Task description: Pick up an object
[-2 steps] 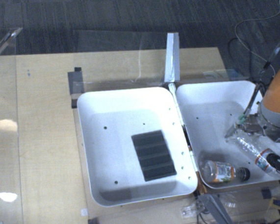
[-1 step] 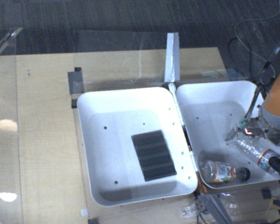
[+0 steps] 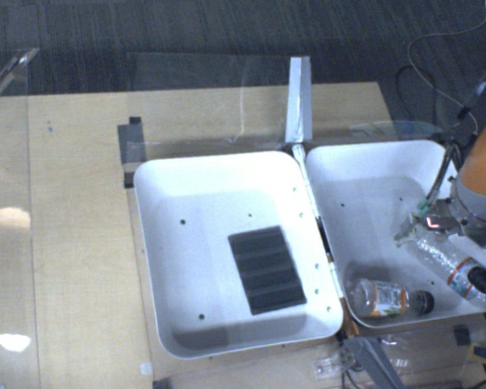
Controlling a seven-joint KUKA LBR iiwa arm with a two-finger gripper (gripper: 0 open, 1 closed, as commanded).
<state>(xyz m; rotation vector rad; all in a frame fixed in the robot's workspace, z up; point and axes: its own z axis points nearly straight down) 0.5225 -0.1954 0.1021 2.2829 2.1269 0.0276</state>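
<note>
Bench: pale wood, bearing two shallow white bins side by side.

Left bin: one black ribbed rectangular pad, lying flat near the middle, well apart from the arm.

Right bin: the likely pick zone, since the arm reaches in here. A clear jar with an orange label and dark cap lies on its side against the near wall. Clear crumpled plastic lies just below the gripper. A small bottle rests at the right.

Gripper: low over the plastic; spread or pressed together, cannot tell.
</note>
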